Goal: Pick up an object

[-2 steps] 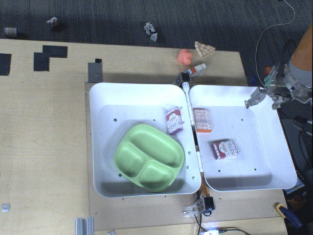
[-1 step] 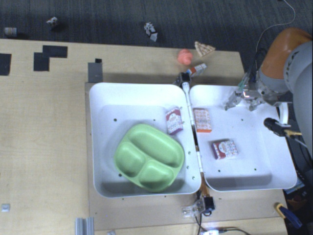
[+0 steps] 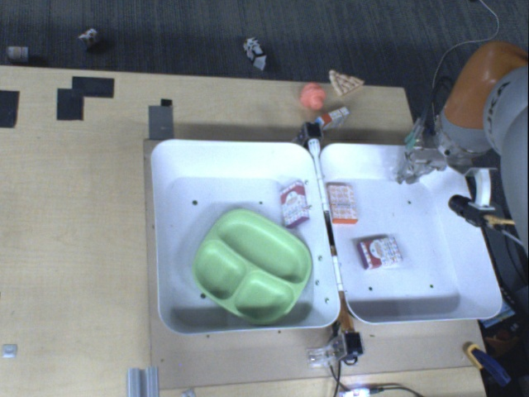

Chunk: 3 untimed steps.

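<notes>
The left bin [image 3: 182, 172] holds a green divided plate [image 3: 252, 263] and a small red-and-white packet [image 3: 293, 203] leaning near the divider. In the right bin [image 3: 463, 296] lie an orange-and-white packet [image 3: 341, 203] and a dark red packet [image 3: 378, 251]. My gripper [image 3: 411, 170] hangs over the right bin's far right corner, well clear of both packets. Nothing shows between its fingers.
Behind the bins on the bench lie a pink ball [image 3: 312, 96], a pizza-slice toy [image 3: 345, 82] and a small marker-like object [image 3: 329, 121]. The grey arm with its orange band [image 3: 483, 73] reaches in from the right. Small items lie scattered on the dark floor beyond.
</notes>
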Each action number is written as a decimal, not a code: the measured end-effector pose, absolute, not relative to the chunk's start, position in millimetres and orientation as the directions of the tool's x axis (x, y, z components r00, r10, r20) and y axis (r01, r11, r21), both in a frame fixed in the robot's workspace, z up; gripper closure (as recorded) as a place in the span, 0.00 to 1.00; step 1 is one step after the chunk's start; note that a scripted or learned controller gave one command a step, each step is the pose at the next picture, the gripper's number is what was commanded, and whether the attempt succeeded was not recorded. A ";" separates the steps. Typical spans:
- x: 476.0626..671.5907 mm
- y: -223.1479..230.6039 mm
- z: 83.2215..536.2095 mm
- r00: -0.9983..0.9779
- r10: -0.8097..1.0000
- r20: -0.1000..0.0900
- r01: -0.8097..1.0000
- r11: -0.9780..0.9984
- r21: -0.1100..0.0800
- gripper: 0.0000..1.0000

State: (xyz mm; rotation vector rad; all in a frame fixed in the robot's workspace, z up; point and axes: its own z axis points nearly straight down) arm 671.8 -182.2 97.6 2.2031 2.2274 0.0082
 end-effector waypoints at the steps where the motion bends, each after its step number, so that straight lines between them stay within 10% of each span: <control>1: 671.7 -181.9 97.3 -0.012 1.000 -0.002 1.000 0.012 0.009 0.00; 3: 552.2 -106.1 87.2 -0.001 1.000 -0.002 1.000 0.001 0.008 0.00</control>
